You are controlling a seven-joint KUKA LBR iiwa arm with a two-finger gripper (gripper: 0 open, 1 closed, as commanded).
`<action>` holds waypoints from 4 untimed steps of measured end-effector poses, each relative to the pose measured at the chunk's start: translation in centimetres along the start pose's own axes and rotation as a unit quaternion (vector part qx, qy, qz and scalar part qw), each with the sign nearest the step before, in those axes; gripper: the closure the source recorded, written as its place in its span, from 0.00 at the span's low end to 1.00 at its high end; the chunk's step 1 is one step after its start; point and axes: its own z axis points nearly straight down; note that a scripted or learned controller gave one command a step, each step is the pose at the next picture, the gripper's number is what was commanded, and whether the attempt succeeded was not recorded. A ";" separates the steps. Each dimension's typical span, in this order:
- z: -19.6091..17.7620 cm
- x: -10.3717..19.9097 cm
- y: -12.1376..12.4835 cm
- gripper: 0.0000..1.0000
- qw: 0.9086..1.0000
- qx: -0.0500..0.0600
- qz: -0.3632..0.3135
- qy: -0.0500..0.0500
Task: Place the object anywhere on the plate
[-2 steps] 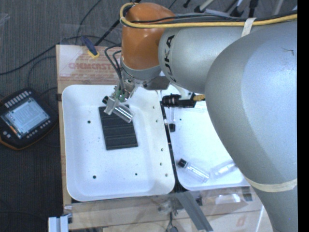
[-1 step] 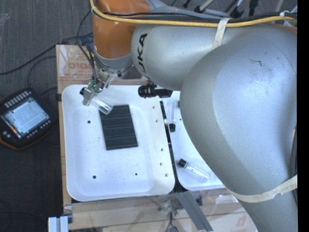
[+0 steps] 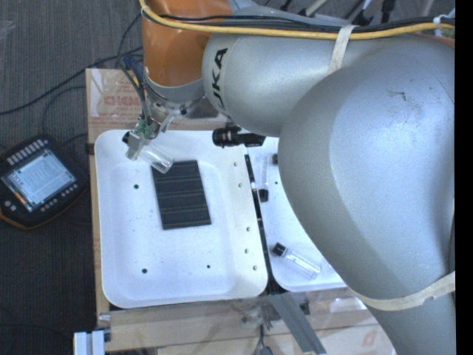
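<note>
We see the pincer (image 3: pixel 137 142) grasping a clear vial (image 3: pixel 157 157) just above the upper-left corner of the dark ribbed plate (image 3: pixel 182 195). We judge it should release only once the vial sits squarely over the plate.

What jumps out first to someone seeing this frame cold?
The big grey arm fills the right and top, its orange band above the wrist. Its gripper hangs over the left bin's far corner, at a small clear vial that lies touching the top edge of a dark ribbed plate. A second clear vial with a black cap lies in the right bin, beside the arm.
</note>
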 end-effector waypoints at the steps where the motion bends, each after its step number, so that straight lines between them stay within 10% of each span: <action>1: -2.3 1.8 -1.4 1.00 0.980 0.000 -0.200 -0.001; 2: 3.5 5.2 -3.8 1.00 0.862 -0.001 -0.507 0.000; 3: -8.5 3.0 -2.2 1.00 0.787 -0.002 -0.617 -0.002; 4: 0.5 4.3 -3.6 1.00 0.802 -0.002 -0.597 0.001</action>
